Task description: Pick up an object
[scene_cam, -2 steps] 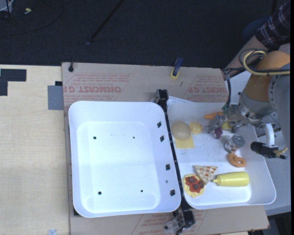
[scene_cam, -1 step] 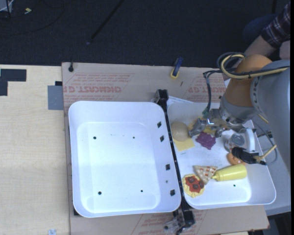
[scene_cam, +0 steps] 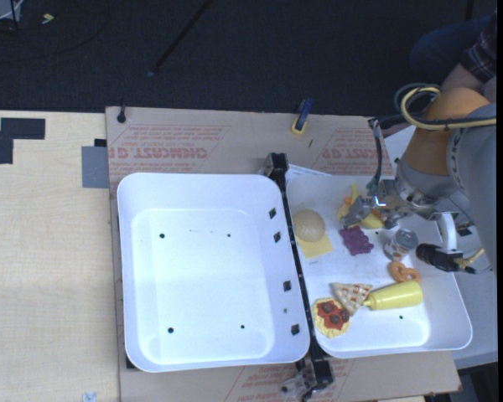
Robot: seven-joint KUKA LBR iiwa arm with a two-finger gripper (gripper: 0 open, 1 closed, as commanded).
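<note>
My gripper (scene_cam: 379, 206) hangs low over the upper right part of the right bin (scene_cam: 386, 337), at the end of the grey arm with its orange band (scene_cam: 453, 107). It is right above small yellow toy pieces (scene_cam: 353, 201). Just below it lie a purple toy (scene_cam: 355, 240) and a grey round piece (scene_cam: 400, 241). To its left are a beige ball (scene_cam: 308, 223) and a yellow cheese slice (scene_cam: 315, 246). Nearer the front lie a yellow bottle (scene_cam: 394, 296), a pizza slice (scene_cam: 350, 294), a small round pizza (scene_cam: 331, 316) and an orange pretzel (scene_cam: 402, 270).
The left bin (scene_cam: 130, 266) stands beside the right one, with a black divider strip (scene_cam: 287, 249) between them. A blue and yellow clamp (scene_cam: 302, 117) sits on the cardboard at the back. A black part of the arm (scene_cam: 440, 258) overhangs the right bin's right side.
</note>
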